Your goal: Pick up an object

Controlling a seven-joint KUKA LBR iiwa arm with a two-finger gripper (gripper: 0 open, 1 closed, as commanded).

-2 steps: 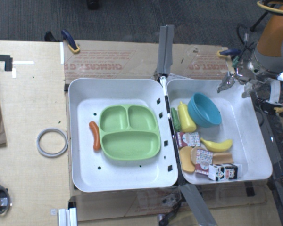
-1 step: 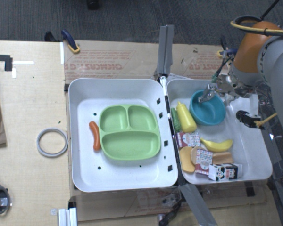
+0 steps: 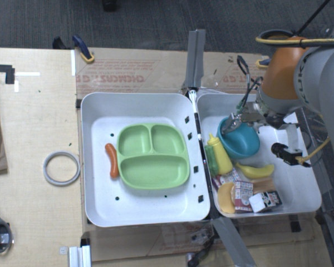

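My gripper [image 3: 231,125] hangs low in the right bin [image 3: 300,204], at the upper left rim of a blue bowl [image 3: 242,142]. It seems to touch that rim, but whether it holds the bowl is unclear. Left of the bowl lies a yellow squeeze bottle [image 3: 218,154] with a green cap. A banana [image 3: 255,170] rests just below the bowl. Further toward the front lie a yellow-orange round item [image 3: 225,198], a printed packet [image 3: 242,193] and a small black and white box [image 3: 265,200].
The left bin [image 3: 94,166] holds a green divided plate [image 3: 153,156] and an orange sausage-shaped toy [image 3: 112,160] beside it. A grey ring [image 3: 62,167] lies on the bench at left. A metal divider post [image 3: 195,60] stands between the bins at the back.
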